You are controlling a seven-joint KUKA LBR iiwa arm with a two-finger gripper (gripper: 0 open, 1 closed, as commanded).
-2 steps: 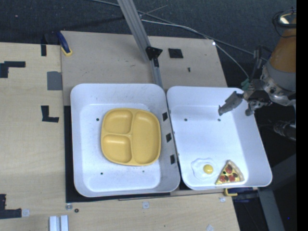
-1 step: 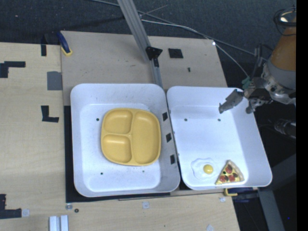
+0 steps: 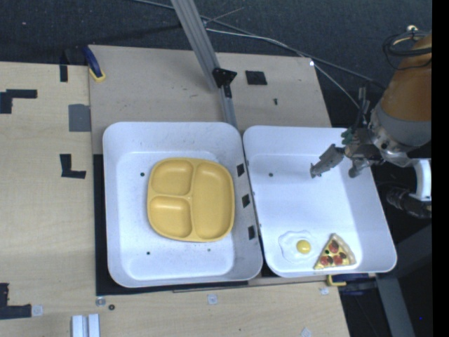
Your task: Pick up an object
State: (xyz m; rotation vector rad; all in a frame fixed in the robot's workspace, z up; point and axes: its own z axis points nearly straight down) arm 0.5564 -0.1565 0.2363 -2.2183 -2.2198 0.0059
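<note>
The gripper (image 3: 341,165) hangs over the right bin (image 3: 295,188), near that bin's far right corner, with its two dark fingers (image 3: 324,164) spread apart and nothing between them. The arm's grey wrist and orange band (image 3: 412,86) reach in past the bin's right edge.

On the right bin's floor, at the near edge, lies a toy fried egg (image 3: 297,246), white with a yellow yolk. Just beside it, towards the near right corner, lies a toy pizza slice (image 3: 335,253) with red and green toppings. Both are well apart from the gripper.

The left bin (image 3: 126,188) carries a yellow divided plate (image 3: 191,199) with three compartments, resting around the middle of its floor.
</note>
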